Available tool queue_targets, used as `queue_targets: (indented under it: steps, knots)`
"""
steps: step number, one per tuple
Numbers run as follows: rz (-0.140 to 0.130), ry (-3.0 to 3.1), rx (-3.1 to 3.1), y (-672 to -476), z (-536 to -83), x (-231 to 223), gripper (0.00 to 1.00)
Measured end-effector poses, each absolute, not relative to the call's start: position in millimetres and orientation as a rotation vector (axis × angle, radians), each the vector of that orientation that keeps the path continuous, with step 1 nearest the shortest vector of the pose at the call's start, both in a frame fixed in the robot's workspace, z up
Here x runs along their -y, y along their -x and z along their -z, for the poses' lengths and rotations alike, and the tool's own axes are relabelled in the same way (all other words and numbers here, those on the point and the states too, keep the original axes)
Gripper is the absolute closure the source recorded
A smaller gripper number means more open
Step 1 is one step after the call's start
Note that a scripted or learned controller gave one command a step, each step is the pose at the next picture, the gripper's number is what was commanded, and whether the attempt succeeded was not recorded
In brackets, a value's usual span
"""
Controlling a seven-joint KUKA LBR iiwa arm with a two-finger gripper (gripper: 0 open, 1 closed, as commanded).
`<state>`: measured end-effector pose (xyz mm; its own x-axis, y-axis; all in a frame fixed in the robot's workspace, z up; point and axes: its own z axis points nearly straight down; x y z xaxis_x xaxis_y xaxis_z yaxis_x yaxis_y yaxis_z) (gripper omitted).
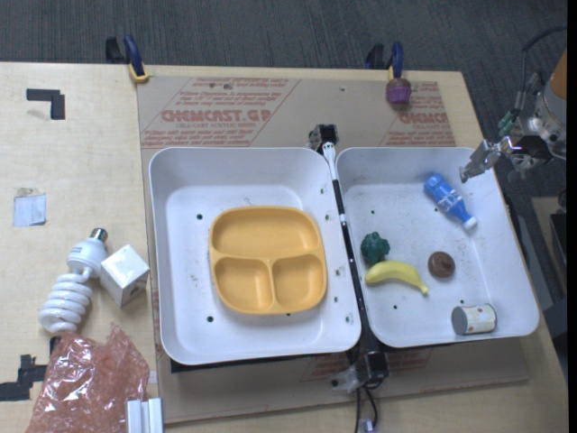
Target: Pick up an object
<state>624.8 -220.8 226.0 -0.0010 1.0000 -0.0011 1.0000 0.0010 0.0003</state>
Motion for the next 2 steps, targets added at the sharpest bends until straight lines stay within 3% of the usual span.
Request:
queue_targets:
  steps: [1, 2]
  knots:
    - [-0.005, -2.221, -2.235, -659.4, -91.6, 214.9, 0.0]
    - [0.0, -2.212, -2.23, -660.0, -102.9, 218.3, 1.0]
